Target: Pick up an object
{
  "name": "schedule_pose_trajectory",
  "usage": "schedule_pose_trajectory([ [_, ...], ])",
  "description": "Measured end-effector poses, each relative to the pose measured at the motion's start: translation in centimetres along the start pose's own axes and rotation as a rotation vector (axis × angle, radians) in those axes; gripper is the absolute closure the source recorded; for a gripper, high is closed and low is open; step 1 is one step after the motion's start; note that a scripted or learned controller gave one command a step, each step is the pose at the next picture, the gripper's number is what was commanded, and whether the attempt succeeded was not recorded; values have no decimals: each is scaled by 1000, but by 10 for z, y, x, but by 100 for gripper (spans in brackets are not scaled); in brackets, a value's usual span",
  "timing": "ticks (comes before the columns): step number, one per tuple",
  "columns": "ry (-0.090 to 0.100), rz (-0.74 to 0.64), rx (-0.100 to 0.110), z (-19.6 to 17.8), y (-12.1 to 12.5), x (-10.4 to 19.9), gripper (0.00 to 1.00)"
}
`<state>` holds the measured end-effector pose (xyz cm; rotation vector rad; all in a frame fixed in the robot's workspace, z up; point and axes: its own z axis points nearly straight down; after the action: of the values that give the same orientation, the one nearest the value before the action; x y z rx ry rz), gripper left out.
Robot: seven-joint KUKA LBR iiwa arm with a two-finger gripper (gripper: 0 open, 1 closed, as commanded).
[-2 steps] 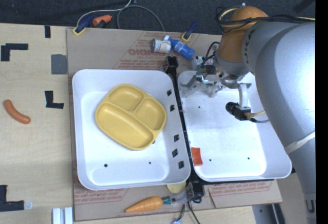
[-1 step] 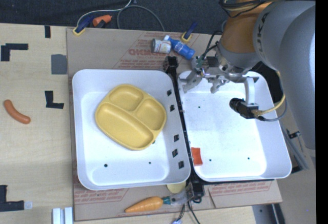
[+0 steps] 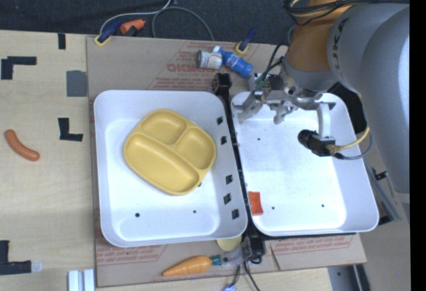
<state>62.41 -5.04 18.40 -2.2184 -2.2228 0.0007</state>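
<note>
Yellow divided plate (image 3: 170, 150) lies in the left of 2 bins, well left of the gripper (image 3: 261, 108) (fingers apart, nothing between them); its broad, shallow rim could slip any pinch.

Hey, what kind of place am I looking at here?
Probably a robotics lab's grasping test bench: a grey arm with an orange band reaches over two shallow white bins, toy items like a yellow divided plastic plate and plastic carrot serve as props, and cables trail about.
</note>
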Motion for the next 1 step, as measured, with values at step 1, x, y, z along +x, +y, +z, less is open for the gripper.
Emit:
schedule_pose_trajectory([
  [1, 0, 0, 0, 0, 0, 0, 0],
])
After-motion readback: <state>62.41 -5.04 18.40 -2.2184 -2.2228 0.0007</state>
